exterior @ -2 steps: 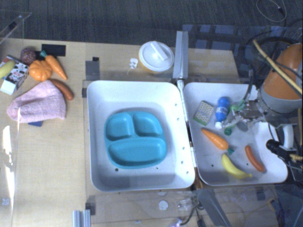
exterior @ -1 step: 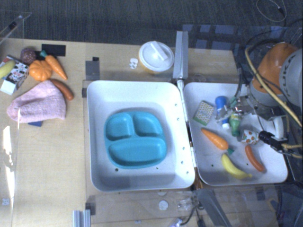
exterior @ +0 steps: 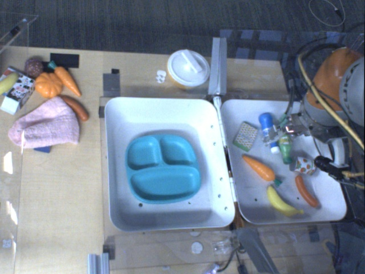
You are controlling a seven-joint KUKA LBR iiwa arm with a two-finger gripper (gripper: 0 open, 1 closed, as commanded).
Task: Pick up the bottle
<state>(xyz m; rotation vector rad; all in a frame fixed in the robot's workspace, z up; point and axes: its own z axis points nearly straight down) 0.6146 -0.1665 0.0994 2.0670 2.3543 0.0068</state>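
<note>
So the small clear plastic bottle with the blue cap (exterior: 266,128) is lying in the right-hand shallow white bin (exterior: 336,210), up in its upper middle part. Just right of it there's a green bottle-shaped thing (exterior: 284,151), partly tucked under the gripper (exterior: 283,131), so hard to make out properly. The gripper sits right over that spot, next to the blue-capped bottle, but honestly I can't tell if it's touching either one or what it's doing, too much metal and cable in the way.

Left of the bottle is a little grey-green speckled square sponge (exterior: 246,136). Below it an orange toy carrot with a green stub (exterior: 260,168) lies at a slant, then a yellow toy banana (exterior: 282,202) near the bin's bottom edge, and a reddish toy sausage (exterior: 306,191) beside that. A small spotted white ball-ish object (exterior: 303,165) sits between the sausage and the gripper.

The left white bin (exterior: 120,210) has a blue three-compartment plastic tray (exterior: 164,168) in the middle.
</note>
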